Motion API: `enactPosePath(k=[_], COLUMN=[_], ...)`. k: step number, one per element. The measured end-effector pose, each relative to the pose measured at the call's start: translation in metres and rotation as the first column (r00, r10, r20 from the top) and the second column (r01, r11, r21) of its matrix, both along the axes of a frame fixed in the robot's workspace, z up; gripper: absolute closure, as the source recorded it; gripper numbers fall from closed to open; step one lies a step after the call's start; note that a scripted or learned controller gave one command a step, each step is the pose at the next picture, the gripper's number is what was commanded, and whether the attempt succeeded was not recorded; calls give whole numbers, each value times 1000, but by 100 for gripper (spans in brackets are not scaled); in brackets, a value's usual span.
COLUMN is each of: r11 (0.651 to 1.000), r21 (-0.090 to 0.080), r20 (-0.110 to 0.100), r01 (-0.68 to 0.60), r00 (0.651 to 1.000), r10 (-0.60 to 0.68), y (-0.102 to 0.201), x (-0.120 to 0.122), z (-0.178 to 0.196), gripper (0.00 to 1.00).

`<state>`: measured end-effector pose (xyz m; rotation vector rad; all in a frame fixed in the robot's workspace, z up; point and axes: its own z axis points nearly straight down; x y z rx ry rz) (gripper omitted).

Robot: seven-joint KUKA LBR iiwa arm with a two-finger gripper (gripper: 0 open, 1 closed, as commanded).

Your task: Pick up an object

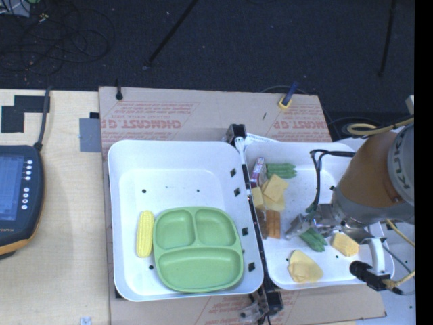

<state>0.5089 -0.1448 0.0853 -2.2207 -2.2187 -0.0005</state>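
Observation:
My gripper is low in the right bin, reaching in from the right below the arm's orange band. A small green piece lies right beside its tip, and contact is unclear. Left of the tip stands a brown stick-shaped piece. Two pale yellow blocks lie above it, with a green pod-like item further back. A crumpled yellow piece rests near the bin's front, and a yellow wedge sits partly under the wrist.
The left bin holds a green divided plate and a yellow corn cob at the plate's left. A tablet-like controller lies on the bench at far left. Cables hang around the arm's wrist.

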Motion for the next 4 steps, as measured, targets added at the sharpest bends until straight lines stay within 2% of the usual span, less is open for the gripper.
enactPosePath(k=[1, 2, 3, 4], r11=[1000, 1000, 1000, 1000], r21=[5, 5, 5, -2], r20=[0, -1, -2, 5], r01=[3, 4, 8, -6], r00=[1000, 1000, 1000, 1000], r10=[-3, -4, -8, 6], y=[-1, -1, -2, 82], x=[2, 1, 1, 58], z=[14, 14, 24, 106], gripper=[100, 0, 100, 100])
